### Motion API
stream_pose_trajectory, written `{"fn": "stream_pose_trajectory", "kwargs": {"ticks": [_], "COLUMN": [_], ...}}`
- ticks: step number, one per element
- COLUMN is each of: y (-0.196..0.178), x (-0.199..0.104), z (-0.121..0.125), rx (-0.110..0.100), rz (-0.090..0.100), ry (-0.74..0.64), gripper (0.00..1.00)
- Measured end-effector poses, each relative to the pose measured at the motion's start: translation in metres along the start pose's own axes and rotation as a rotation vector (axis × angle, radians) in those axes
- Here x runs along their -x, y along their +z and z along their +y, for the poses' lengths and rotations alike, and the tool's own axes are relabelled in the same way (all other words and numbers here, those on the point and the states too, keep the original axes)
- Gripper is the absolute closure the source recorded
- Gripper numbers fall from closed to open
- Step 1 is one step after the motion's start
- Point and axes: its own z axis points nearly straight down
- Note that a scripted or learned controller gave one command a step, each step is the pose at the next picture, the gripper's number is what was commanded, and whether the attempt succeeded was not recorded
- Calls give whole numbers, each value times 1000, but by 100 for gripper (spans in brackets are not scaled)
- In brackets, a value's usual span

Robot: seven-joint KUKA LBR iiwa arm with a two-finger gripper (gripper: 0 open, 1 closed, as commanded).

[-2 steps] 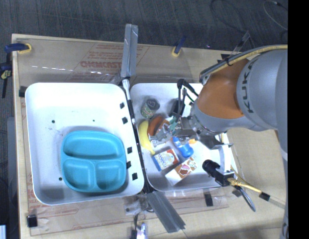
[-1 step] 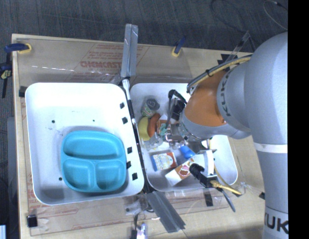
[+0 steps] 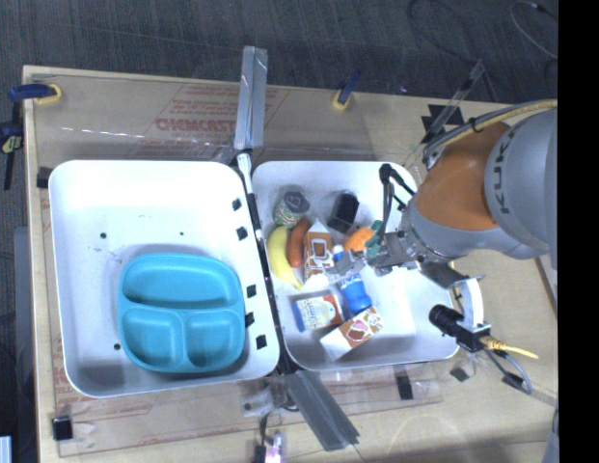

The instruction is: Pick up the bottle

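The bottle (image 3: 354,295) looks like the small blue item lying among the clutter in the middle of the right bin (image 3: 416,318); its exact shape is hard to make out. My gripper (image 3: 373,252) hangs low over the right bin, just above and to the right of the bottle, close to a small orange piece (image 3: 357,238). The grey arm with its orange band (image 3: 453,199) reaches in from the right and covers the bin's right wall.
Around the bottle lie a banana (image 3: 279,255), an orange-red item (image 3: 297,244), a printed carton (image 3: 318,251), two small boxes (image 3: 316,312) (image 3: 355,329), a black object (image 3: 343,210) and a grey can (image 3: 294,204). The left bin (image 3: 87,196) holds a blue divided tray (image 3: 183,312).
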Motion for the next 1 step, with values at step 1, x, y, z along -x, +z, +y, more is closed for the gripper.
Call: {"fn": "stream_pose_trajectory", "kwargs": {"ticks": [1], "y": [58], "x": [19], "z": [-5], "rx": [10], "rz": [-5], "ry": [2], "gripper": [0]}}
